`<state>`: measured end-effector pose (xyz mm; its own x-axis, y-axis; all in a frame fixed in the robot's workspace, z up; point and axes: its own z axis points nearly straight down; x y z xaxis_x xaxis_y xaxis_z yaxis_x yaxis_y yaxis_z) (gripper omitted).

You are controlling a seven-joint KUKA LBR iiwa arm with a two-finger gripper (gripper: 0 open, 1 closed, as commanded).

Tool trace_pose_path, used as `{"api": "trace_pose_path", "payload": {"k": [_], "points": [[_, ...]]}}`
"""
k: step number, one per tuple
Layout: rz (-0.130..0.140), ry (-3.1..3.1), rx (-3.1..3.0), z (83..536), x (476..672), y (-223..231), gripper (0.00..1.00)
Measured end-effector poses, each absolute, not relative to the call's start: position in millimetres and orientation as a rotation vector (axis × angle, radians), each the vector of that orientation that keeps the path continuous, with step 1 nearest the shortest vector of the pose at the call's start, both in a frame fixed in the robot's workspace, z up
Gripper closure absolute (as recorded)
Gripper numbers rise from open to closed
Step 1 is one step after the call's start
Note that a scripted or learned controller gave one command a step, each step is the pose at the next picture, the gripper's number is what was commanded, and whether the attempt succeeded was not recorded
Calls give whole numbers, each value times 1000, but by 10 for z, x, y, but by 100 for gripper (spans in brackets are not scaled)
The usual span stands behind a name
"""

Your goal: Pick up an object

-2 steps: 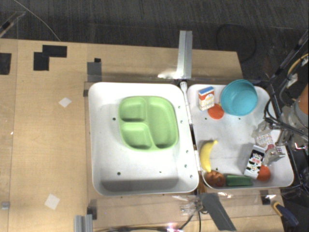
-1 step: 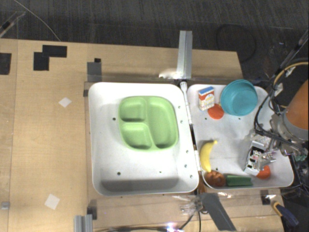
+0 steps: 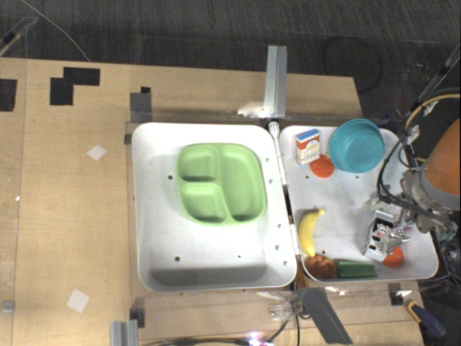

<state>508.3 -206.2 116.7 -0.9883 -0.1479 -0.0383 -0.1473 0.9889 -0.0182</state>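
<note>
Camera view from above: the gripper [image 3: 382, 238] is down in the right bin [image 3: 346, 207], low over its near right corner, just beside a small orange-red object [image 3: 393, 258]. From here I cannot tell how the end effector is set, nor whether anything is caught in it. I'd judge the pick to be at the reach-and-grasp step, nothing lifted clear yet. The next move calls for settling squarely over that small piece and closing without nudging it against the bin wall.

Other candidates lie nearby: a banana [image 3: 309, 231], a green block [image 3: 356, 269] and a dark reddish fruit [image 3: 321, 266] along the near edge, a blue bowl [image 3: 356, 145] and a small carton [image 3: 307, 145] at the far side. The left bin [image 3: 155, 193] carries a green divided tray [image 3: 220, 182]. Both sit on a pale wooden bench [image 3: 65, 215], dark carpet beyond.
</note>
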Motion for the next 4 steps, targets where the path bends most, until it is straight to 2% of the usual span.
{"api": "trace_pose_path", "payload": {"k": [1, 2, 3, 4], "points": [[-53, 3080, -235, 1158, 5078, -1962, 0], [-52, 3082, -138, 1154, 5083, -1943, 0], [-35, 3085, 95, 1146, 5095, -2007, 0], [-46, 3063, 214, 1150, 5064, -1901, 0]]}}
